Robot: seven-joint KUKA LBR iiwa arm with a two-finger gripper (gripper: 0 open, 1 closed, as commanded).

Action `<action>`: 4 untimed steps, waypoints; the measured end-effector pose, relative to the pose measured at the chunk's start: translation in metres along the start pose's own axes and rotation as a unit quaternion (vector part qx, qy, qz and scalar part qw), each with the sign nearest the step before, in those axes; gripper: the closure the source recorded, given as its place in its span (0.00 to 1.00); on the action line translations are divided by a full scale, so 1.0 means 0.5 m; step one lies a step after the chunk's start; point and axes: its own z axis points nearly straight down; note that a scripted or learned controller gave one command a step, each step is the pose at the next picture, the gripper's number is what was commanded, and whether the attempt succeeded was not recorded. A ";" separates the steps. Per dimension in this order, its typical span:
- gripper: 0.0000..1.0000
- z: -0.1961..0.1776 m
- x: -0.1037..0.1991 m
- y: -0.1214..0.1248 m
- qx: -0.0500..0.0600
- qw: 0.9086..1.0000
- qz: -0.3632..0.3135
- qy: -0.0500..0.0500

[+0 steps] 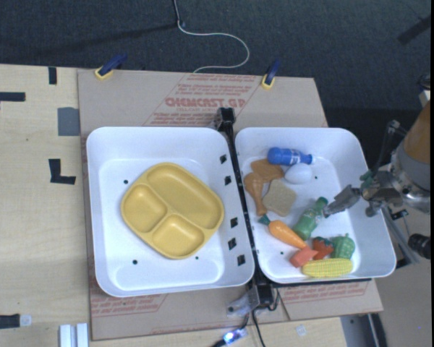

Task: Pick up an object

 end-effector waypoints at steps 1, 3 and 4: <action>0.00 -0.012 0.001 0.005 -0.006 1.000 -0.002 -0.001; 0.00 0.173 0.017 0.000 -0.004 1.000 -0.002 -0.001; 0.00 0.275 0.016 0.002 -0.007 1.000 -0.001 -0.002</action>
